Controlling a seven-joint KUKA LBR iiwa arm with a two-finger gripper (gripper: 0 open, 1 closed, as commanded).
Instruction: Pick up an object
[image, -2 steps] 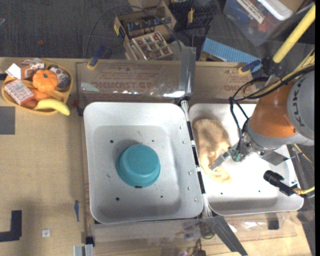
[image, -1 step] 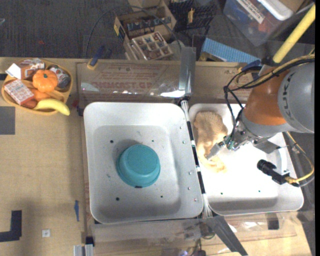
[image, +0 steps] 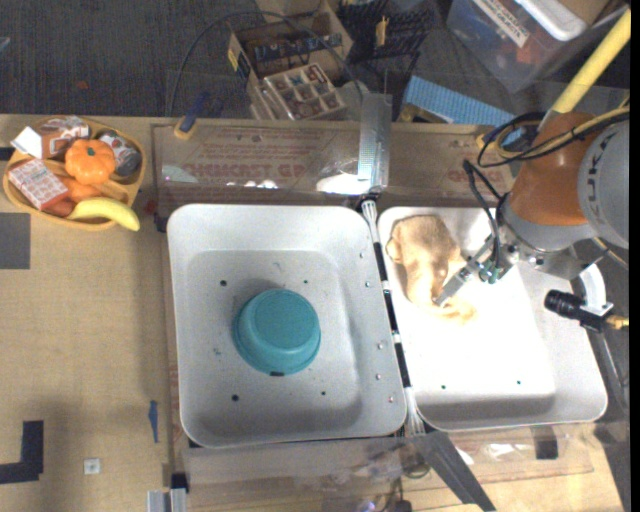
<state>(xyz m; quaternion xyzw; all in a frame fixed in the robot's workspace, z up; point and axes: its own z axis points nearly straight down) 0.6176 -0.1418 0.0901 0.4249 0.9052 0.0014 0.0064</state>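
Note:
A tan crumpled cloth (image: 424, 255) lies in the upper left of the right bin (image: 520, 385). My gripper (image: 452, 289) reaches in from the right and its tip is down at the cloth's lower right edge, touching or just over it. A teal bowl (image: 278, 330) sits upside down in the middle of the left bin (image: 200, 250), far from the gripper.
A basket (image: 70, 180) with a small pumpkin, a banana and packets sits on the bench at the far left. Cardboard and clear plastic line the back edge behind both bins. Cables hang near the arm's wrist (image: 560, 190) at the right.

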